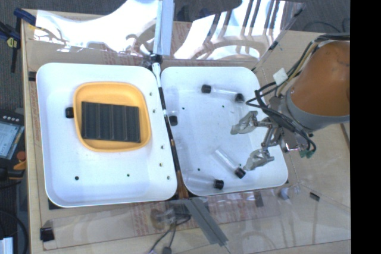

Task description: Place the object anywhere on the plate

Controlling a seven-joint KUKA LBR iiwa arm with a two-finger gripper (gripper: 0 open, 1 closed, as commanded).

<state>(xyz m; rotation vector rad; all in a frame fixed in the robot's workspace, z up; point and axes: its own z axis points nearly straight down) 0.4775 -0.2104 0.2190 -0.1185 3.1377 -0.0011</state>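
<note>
Looking over the bench [333, 199], we see two white bins: the left bin [53, 175] carries a yellow plate [89, 95] with a dark ribbed block [111, 121] on it. The right bin [196, 178] holds clear tubes with black caps: one [222, 91] near its far edge, another [228, 162] near its near right corner. Our tool [255, 141] hangs spread and empty above that nearer tube. We judge it light, stiff and slippery, prone to rolling; pinching across its middle seems safest.
</note>
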